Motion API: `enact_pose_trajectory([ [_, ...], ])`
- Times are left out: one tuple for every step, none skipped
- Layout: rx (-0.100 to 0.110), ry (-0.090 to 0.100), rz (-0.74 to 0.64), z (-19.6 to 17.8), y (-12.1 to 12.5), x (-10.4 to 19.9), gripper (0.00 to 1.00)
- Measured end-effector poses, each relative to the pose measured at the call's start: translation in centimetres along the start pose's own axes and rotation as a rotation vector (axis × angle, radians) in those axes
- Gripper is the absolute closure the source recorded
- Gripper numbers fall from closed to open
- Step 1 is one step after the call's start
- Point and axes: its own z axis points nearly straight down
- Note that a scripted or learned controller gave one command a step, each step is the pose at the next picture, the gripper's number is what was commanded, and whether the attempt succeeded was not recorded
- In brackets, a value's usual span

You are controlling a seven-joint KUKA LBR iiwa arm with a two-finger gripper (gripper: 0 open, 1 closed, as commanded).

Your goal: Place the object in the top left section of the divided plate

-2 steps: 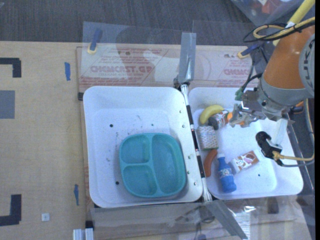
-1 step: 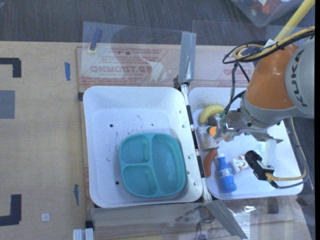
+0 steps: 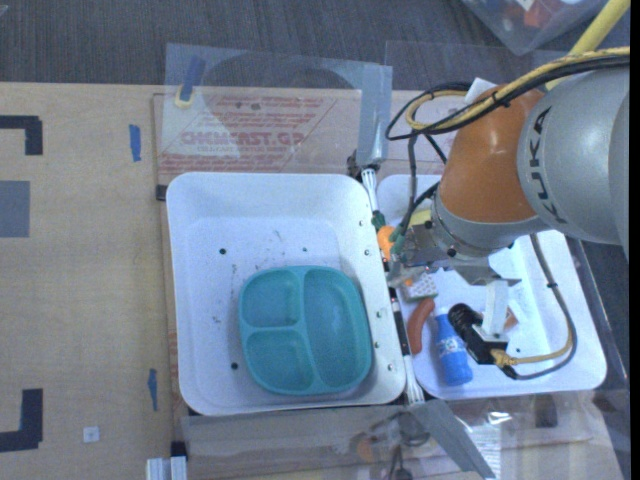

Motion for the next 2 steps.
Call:
enact_pose_trajectory([
  [0.0, -0.001, -0.05, 0.06, -3.52, 7.5, 1.0],
  [0.0, -0.001, -0.048, 0.06, -3.51, 7.43, 0.0],
])
